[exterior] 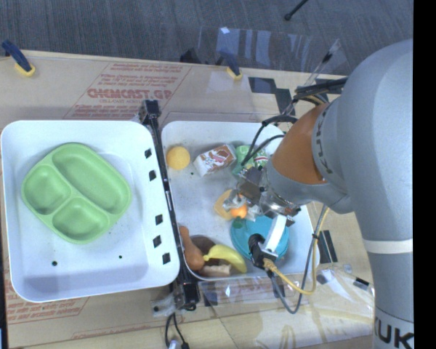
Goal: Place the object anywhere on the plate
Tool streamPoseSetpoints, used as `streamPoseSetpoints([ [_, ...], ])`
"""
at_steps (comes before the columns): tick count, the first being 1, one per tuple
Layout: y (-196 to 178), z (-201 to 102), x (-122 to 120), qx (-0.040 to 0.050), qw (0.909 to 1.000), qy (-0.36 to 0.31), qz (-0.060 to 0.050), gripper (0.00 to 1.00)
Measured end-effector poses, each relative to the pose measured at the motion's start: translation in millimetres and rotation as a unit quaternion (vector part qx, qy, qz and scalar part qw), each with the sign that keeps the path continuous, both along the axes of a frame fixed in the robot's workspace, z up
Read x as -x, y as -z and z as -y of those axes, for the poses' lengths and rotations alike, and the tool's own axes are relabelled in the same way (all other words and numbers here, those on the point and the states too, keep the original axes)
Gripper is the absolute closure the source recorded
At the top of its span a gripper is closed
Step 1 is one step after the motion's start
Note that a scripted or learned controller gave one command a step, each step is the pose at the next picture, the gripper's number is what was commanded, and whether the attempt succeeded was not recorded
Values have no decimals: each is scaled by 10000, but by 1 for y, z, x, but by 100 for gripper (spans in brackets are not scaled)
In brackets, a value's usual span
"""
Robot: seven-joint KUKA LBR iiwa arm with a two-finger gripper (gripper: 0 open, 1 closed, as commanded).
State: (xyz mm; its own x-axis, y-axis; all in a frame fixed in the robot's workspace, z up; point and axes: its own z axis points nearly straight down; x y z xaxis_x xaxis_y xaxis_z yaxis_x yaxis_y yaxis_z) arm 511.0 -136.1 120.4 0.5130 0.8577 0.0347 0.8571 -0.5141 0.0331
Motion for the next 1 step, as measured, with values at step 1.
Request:
streamPoseSetpoints([
  [1,-66,11,34,13,9949,980,-253,100],
])
